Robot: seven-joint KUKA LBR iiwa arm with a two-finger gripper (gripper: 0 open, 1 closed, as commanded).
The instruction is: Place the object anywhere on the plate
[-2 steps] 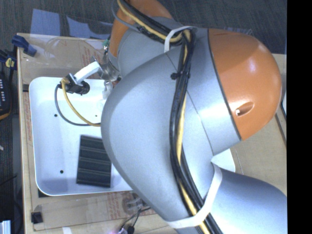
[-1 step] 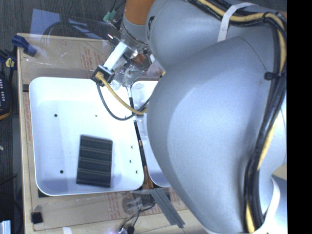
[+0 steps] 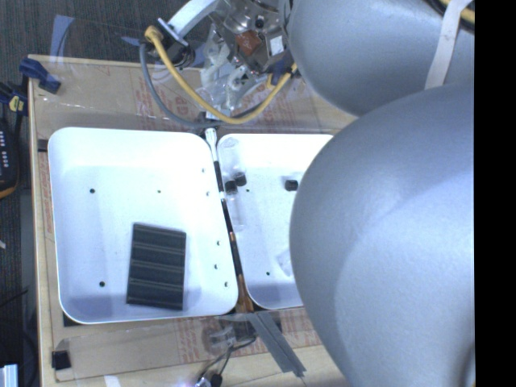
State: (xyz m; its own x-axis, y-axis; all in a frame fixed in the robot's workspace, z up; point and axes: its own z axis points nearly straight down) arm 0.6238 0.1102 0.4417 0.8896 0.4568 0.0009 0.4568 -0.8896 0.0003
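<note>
Dark ridged plate lies bare in left bin. Gripper raised behind bins, finger state unclear. Nothing placed; task undone.

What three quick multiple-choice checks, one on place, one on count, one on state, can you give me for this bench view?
1. The dark ribbed block lies in:
A the left bin
B the right bin
C the floor

2. White bins on the bench:
A one
B two
C three

3. The block is:
A lying flat
B standing on end
C hanging from the gripper

Answers: 1 A, it rests in the left bin, near the front. 2 B, the left bin and right bin sit side by side. 3 A, its ribbed face is up, far from the gripper.
</note>
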